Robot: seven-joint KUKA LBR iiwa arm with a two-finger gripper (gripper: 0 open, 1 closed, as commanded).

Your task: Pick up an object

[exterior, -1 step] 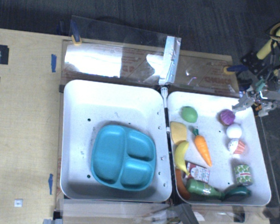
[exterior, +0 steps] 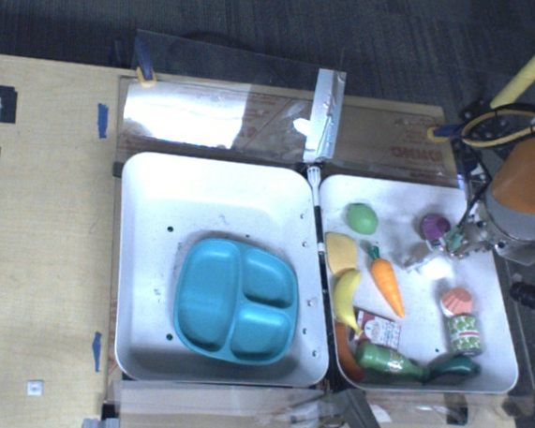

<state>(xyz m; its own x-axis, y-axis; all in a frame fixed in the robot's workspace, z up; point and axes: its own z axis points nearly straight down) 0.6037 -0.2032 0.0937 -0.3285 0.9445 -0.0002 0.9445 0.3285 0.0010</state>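
Camera view: carrot [exterior: 388, 284] lies diagonal, tip toward upper left, while end effector [exterior: 456, 241] hovers nearby, grip state unclear

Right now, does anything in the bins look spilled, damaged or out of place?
Nothing stands out. The blue tray lies flat in the left bin; the toy food, including the carrot, lies loose inside the right bin.

Two shallow white bins are seen side by side. In the left white bin [exterior: 142, 243] a blue divided plastic tray [exterior: 237, 299] is lying. In the right white bin [exterior: 501, 306] a green ball [exterior: 362, 217], a purple toy [exterior: 434, 225], an orange toy carrot [exterior: 388, 284] and a yellow banana [exterior: 346, 297] are scattered. The two-finger gripper [exterior: 454, 241] is positioned just beside the purple toy, below the orange-banded grey arm [exterior: 529, 182].
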